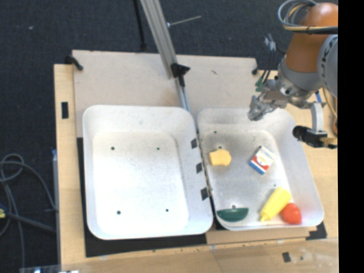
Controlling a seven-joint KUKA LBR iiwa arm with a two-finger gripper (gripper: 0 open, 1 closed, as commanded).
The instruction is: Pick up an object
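Note:
The right bin holds a pale yellow chunk near its left wall and a small white box with red and blue print in the middle. A yellow bottle-like piece, a red ball and a dark green bowl-shaped piece lie along its front edge. My gripper hangs above the bin's far right corner, well clear of all the objects, with nothing visible between its fingers.
The left bin sits beside the right one. A slanted metal pole rises behind the bins' shared edge. The grey and orange arm comes in from the right. Bare bench board lies behind the bins.

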